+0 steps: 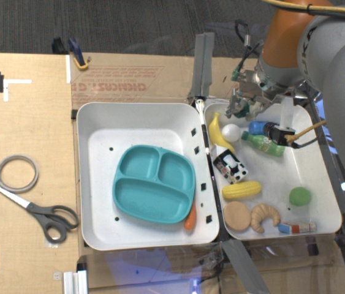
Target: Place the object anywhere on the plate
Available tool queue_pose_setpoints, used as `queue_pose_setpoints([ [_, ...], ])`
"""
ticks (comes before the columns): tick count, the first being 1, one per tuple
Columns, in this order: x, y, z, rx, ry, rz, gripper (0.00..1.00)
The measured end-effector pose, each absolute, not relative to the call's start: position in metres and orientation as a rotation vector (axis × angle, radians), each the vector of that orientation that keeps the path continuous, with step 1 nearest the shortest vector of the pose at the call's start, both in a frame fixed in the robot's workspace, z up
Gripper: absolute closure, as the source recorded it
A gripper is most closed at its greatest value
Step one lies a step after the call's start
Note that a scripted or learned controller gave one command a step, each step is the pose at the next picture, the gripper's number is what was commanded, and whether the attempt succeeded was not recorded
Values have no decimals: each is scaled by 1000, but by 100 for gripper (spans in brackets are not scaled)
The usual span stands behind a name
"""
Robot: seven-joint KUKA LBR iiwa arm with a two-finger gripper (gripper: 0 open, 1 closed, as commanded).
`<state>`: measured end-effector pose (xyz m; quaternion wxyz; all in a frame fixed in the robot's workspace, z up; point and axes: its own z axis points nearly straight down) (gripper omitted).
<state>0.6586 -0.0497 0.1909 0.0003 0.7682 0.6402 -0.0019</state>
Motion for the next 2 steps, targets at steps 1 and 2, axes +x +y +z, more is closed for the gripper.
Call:
queue_pose_setpoints([
  [1,618,-12,215,2248,2197,-4,100],
  [2,580,42,253,2079,2357,-5,100],
])
